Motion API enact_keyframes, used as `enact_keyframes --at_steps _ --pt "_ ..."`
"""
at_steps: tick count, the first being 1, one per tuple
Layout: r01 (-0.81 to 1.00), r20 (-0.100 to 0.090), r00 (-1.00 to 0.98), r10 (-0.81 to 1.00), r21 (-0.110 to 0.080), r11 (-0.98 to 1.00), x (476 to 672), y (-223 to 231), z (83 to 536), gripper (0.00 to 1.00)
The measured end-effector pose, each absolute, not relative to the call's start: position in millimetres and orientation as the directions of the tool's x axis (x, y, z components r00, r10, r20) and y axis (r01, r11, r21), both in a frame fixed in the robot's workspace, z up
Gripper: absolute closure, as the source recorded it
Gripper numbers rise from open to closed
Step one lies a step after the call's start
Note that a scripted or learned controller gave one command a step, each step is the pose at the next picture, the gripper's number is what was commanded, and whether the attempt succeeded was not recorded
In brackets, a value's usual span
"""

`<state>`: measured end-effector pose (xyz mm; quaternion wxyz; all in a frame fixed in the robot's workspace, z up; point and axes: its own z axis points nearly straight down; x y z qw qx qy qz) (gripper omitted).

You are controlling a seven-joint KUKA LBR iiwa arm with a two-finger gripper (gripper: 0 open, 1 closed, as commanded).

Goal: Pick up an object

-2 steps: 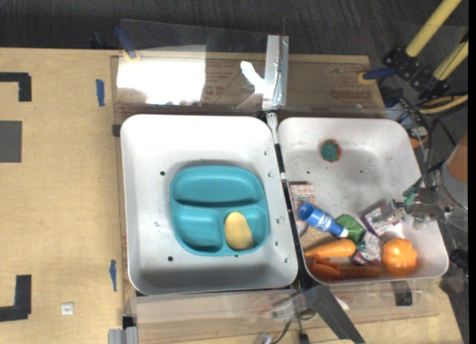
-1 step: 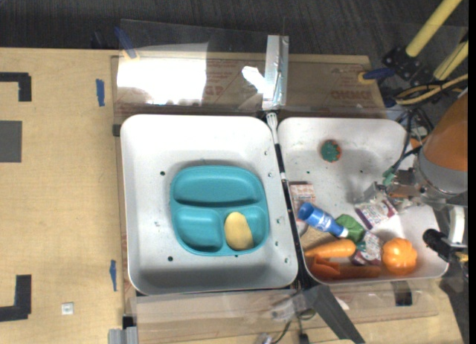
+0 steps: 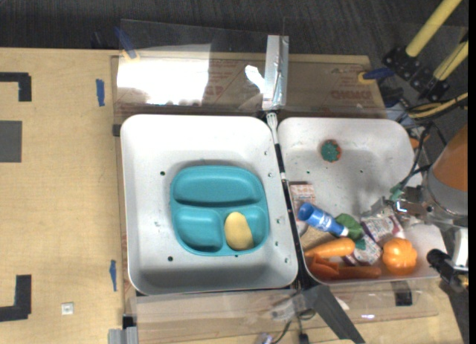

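— Where does the gripper [image 3: 394, 203] stand?

— At the right bin's [image 3: 372, 138] right edge, over the pile; open or closed, I cannot tell.

— What should it take?

— Judging by reach, the orange fruit [image 3: 400, 255], near the bin's front right corner, touching the wrappers [image 3: 375, 231] and near the carrot [image 3: 331, 248]. Descend straight, centred, so neighbours aren't nudged.

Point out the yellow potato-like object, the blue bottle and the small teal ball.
yellow potato-like object [image 3: 238, 230], camera view, its middle.
blue bottle [image 3: 320, 218], camera view, its body.
small teal ball [image 3: 329, 150], camera view, its centre.
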<state>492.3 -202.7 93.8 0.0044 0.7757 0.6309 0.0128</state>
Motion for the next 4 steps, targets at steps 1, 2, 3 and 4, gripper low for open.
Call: enact_keyframes --at_steps 1,2,3,4 --pt "0.971 0.0 0.24 0.971 -0.001 -0.24 553.5 -195 110 0.0" --pt "0.981 0.007 0.192 0.981 0.01 -0.192 485.7 -196 88 0.0" --pt "0.98 -0.003 0.2 0.98 0.011 -0.2 484.8 -203 95 1.0" --pt "0.97 -0.001 0.242 0.97 0.006 -0.242 571.1 -211 86 1.0"
